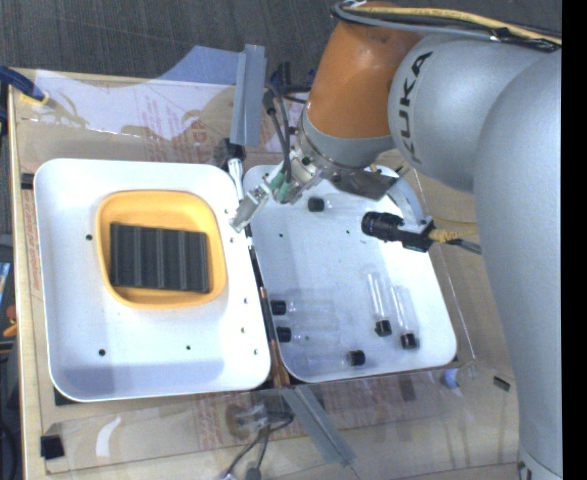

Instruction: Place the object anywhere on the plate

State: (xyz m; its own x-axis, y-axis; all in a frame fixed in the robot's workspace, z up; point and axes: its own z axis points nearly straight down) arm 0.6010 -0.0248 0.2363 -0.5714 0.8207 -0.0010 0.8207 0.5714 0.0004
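Camera view: gripper (245, 208) hangs over the seam just right of the yellow plate (159, 211), left bin (73, 348). Whether it is apart, together or clamping anything cannot be told. Clear vials (393, 313) lie well right of the plate; a clean pick probably wants a square, centred descent.

The arm (493, 168) runs off the right edge, and its orange band (358, 78) hides the right bin's (313, 368) far corner — gripper (278, 183) fingers too blurry to read.
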